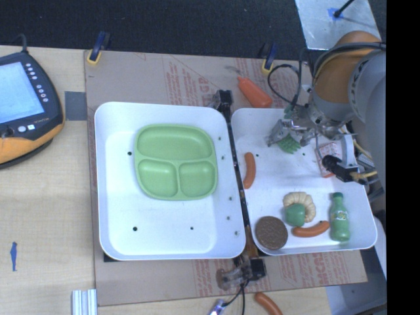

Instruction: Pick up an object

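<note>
The jaws [289, 135] sit over a small green toy [289, 144] at twelve o'clock in the right bin [262, 176]; whether they grip it, I cannot tell. Probably light, hard plastic, slippery; pinch its middle.

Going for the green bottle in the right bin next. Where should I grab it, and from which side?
Grip the green bottle across its body, below the cap, coming straight down. It lies flat, neck toward the bin's far side, so close the fingers across its narrow width. The sausage sits just beside its lower left and the bin wall close on its right, so keep the fingers clear of both.
</note>
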Motion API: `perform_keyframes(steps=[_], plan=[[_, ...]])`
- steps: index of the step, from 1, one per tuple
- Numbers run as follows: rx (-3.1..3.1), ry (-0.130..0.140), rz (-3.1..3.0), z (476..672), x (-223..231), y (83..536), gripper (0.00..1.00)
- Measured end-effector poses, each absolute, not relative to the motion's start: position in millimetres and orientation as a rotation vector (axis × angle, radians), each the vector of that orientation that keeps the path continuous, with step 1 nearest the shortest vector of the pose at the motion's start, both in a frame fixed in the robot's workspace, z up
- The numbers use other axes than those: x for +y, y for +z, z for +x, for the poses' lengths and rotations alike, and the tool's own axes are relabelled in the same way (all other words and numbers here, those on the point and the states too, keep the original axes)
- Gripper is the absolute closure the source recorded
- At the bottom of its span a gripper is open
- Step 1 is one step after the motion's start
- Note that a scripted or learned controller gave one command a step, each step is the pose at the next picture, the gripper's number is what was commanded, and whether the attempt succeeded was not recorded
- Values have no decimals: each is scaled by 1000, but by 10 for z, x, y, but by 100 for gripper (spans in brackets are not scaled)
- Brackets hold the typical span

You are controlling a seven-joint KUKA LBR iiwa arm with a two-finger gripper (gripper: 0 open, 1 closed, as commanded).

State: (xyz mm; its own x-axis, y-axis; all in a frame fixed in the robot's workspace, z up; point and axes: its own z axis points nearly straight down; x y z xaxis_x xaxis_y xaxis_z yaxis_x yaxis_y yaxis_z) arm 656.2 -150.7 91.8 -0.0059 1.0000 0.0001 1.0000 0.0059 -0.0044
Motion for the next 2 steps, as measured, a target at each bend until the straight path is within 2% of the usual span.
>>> perform_keyframes(steps=[1,2], plan=[[-2227,8,-2209,6560,-1516,1026,100],[-2225,1,-2215,6568,-807,1929,100]])
